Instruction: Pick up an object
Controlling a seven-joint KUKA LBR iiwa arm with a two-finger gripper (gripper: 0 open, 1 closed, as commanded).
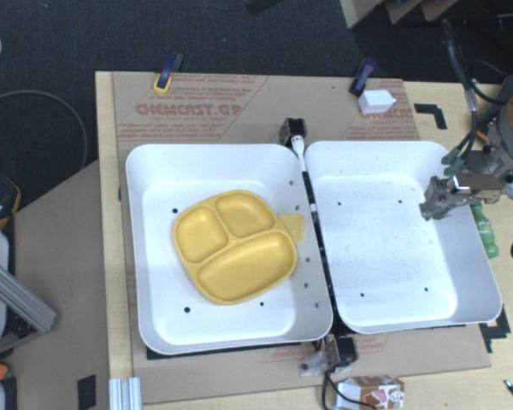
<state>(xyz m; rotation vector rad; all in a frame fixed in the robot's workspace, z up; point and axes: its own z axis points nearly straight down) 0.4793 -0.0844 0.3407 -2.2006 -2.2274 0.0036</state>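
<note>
1. The task is at its beginning, as far as I can judge: nothing is lifted yet. The plate (pixel 234 246) lies flat on the floor of the left bin (pixel 154 173), and no part of it is raised.

2. The gripper (pixel 433 205) is over the right edge of the right bin (pixel 385 156), well apart from the plate, with the wall between the two bins in between.

3. Whether the claw is released or clenched I cannot tell; it looks small and dark in the camera view. No object can be seen in it.

4. What is left, in my judgement: the arm must cross to the left bin, come down on the plate, close on it and lift it. So nearly all the work remains.

5. The plate is yellow, with rounded corners and three compartments: two small ones at the far side and one large one at the near side. It lies turned at an angle to the bin walls.

6. It sits a little right of the bin's centre, and its right side is near the right wall.

7. The plate is wide and shallow, so I think the raised rim or a divider is the only place for a grip.

8. Just beside the right bin's right edge, near the gripper, lies a green thing (pixel 486 233); what it is I cannot say.
</note>
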